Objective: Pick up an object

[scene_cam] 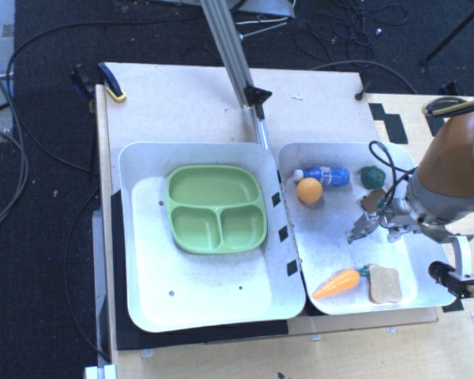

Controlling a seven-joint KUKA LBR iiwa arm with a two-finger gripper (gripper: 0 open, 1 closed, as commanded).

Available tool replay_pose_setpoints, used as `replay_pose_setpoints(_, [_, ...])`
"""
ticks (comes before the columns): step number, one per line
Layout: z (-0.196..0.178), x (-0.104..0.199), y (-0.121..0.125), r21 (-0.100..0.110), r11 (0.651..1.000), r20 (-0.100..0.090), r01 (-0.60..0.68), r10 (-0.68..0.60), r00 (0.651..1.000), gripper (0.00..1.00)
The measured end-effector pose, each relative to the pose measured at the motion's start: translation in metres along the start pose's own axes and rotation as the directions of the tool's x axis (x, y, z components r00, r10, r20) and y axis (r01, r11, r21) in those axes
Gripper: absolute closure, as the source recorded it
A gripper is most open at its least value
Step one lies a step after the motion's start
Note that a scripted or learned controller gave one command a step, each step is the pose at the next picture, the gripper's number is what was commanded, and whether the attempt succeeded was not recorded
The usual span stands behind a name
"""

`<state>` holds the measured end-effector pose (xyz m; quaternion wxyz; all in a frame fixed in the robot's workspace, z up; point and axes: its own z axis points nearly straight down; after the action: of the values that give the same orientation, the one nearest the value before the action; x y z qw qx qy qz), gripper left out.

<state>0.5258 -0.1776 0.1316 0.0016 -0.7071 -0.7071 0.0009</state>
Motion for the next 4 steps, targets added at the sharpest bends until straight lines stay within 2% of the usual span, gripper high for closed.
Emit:
replay_pose_setpoints(1, [0.040,0.000,0.001,-0.006,1.000,0.003,0.000,0.000,1.000,0.00])
replay_pose_setpoints(2, [0.027,-0.001,0.002,-0.011,1.000,0.006,-0.001,0.001,1.000,1.00])
replay_pose_setpoints(3, [-0.034,-0.005,0.005,-0.005,1.000,0.002,0.002,-0.002,1.000,1.00])
replay_pose_setpoints(4, [-0.087,-0.008,-0.005,-0.006,1.000,0.003,0.002,-0.002,1.000,1.00])
